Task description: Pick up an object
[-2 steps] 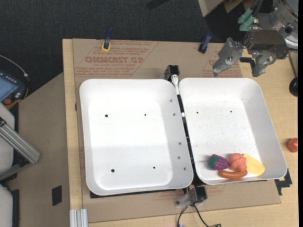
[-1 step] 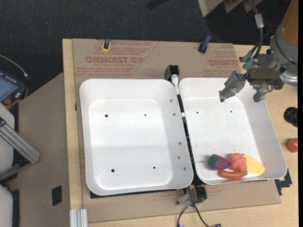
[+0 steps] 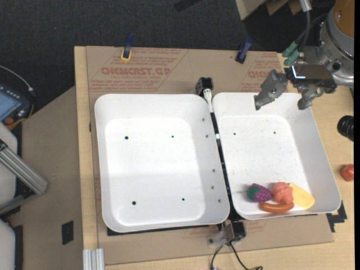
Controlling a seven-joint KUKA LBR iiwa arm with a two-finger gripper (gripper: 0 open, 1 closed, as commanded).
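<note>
Grey end effector (image 3: pixel 284 99) spread wide, gripping nothing.

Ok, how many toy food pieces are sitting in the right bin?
4, clustered at the right bin's near edge: purple grapes, an orange-red piece, a yellow piece and a reddish sausage in front. Overlaps might hide more.

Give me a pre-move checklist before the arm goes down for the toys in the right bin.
1. Gripper open, nothing between its fingers: ok.
2. Gripper above the targets: not ok; it hangs over the right bin's far edge.
3. Targets in view: ok; purple grapes, orange toy, red sausage and yellow piece sit at the near edge.
4. Targets separated: not ok; they touch in one cluster.
5. Descent path clear: ok.
</note>
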